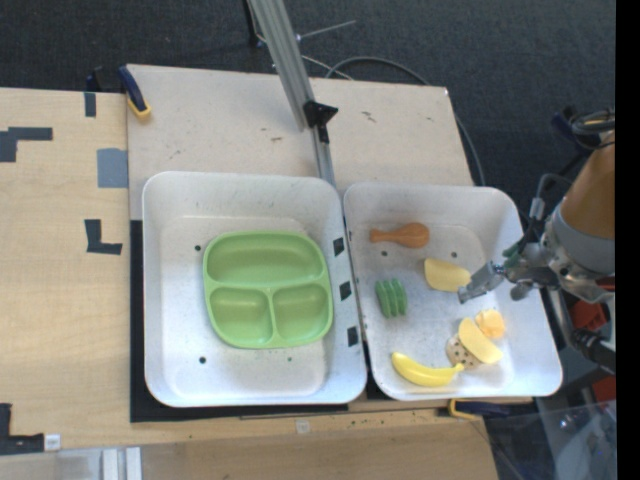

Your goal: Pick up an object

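The right bin (500, 203) holds several toy foods. An orange drumstick (401, 235) lies near its back, with a yellow wedge (444, 274) in front of it and a green ribbed piece (391, 297) to the left. A yellow banana (424, 371) lies at the front. A yellow and orange piece (482, 336) sits to the banana's right, beside a small spotted block (456, 350). My gripper (477, 285) reaches in from the right, low over the bin, its tip just right of the yellow wedge. Nothing shows in its grasp.
The left bin (160, 268) holds a green divided plate (267, 288). A metal pole (285, 48) slants down from the top to the bins' shared rim. The arm's orange band (595, 193) stands at the right edge, over the right bin's wall.
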Robot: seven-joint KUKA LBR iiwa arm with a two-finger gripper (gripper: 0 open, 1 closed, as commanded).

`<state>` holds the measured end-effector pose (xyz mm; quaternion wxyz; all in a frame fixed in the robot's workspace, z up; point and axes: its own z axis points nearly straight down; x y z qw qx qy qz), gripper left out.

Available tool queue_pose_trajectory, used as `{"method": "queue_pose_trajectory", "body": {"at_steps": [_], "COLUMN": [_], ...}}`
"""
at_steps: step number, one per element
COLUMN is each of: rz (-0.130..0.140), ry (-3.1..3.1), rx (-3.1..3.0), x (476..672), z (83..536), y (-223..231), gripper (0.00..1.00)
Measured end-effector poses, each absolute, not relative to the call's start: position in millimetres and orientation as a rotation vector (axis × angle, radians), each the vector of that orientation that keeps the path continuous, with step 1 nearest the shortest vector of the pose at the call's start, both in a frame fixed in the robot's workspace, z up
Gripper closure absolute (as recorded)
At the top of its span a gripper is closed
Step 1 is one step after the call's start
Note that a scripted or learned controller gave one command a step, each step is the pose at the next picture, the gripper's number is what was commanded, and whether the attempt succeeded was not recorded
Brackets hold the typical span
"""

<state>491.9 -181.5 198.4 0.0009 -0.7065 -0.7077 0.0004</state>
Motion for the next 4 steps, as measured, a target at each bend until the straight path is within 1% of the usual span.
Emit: {"method": "queue_pose_trajectory", "body": {"at_steps": [1, 2, 3, 4], "rz": [0.001, 0.007, -0.003, -0.006], "ry": [-2.222, -2.217, -2.226, -2.226], "rx": [-2.218, -2.217, -2.221, -2.216], "x": [491.9, 489.5, 491.1, 491.6], "z": [198.5, 140.0, 90.4, 101.7], "y": [-181.6, -190.1, -189.0, -187.4], "gripper": [0.0, 0.0, 0.0, 1.0]}}
